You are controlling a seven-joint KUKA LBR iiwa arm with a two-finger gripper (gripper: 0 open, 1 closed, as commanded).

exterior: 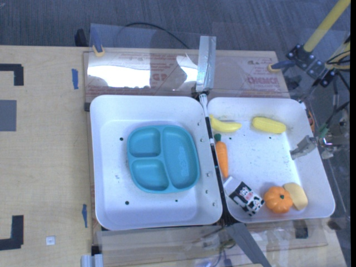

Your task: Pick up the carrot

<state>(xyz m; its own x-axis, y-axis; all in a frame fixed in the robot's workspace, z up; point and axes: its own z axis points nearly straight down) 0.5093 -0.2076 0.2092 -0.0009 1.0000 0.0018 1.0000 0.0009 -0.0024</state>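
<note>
From the camera fixed above the bench I look down at a slant on two shallow white bins set side by side on a pale wooden bench top (44, 149). The left white bin (105, 204) holds a turquoise plastic plate (163, 158) with three compartments, lying flat near its middle. The right white bin (267, 149) holds the rest. The orange carrot with a small green top (222, 156) lies along that bin's left wall, just beside the divider between the bins, its green end pointing to the far side. Just beyond it, near the far left corner, lies a small yellow banana (224, 125), and a little further right a second yellow, oblong fruit like a lemon or banana (268, 125). Near the front edge sits a black-and-white patterned block (245, 197), and beside it a small orange pumpkin with a green stem (277, 199), touching a pale yellow rounded piece (296, 195) on its right. At the right rim of the right bin I see the grey metal gripper (305, 147), low over the bin's edge and well apart from the carrot. I cannot tell how its jaws stand; the part is too small and blurred. Nothing shows between them.
</note>
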